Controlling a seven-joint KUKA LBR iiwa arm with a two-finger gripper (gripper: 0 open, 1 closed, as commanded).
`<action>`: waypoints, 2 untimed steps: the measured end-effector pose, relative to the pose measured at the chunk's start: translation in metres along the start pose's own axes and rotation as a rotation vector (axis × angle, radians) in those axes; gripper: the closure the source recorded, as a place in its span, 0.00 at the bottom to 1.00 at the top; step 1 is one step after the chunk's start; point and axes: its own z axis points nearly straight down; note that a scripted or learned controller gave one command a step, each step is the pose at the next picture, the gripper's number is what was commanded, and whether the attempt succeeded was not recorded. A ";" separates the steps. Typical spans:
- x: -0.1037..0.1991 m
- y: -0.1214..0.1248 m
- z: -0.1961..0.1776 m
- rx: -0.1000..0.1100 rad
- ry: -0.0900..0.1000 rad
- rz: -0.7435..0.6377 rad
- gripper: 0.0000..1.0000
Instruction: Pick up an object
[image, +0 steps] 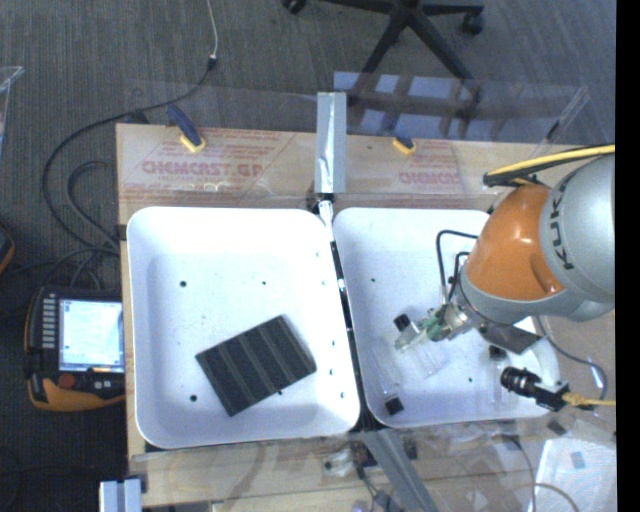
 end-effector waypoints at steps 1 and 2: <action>0.005 0.075 -0.081 0.020 0.003 0.136 1.00; 0.018 0.107 -0.132 0.020 0.001 0.181 1.00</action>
